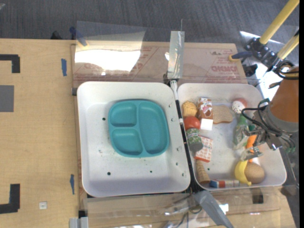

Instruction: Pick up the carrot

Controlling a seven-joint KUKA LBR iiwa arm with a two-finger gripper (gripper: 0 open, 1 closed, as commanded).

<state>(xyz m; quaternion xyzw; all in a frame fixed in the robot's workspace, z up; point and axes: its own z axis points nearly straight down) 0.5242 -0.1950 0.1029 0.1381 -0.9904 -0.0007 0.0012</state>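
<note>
Carrot (251, 140): small orange sliver in right bin (223, 167), toward its 3 o'clock wall, long axis roughly 1-to-7 o'clock. Pincer (255, 148) sits directly over it, at its 5 o'clock end. Cables and green leafy toy (240, 133) clutter the spot; cannot tell pincer's state, nor any contact.

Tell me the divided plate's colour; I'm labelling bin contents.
Teal, a blue-green; the divided plate shows clearly in the camera view, in the left bin.
</note>
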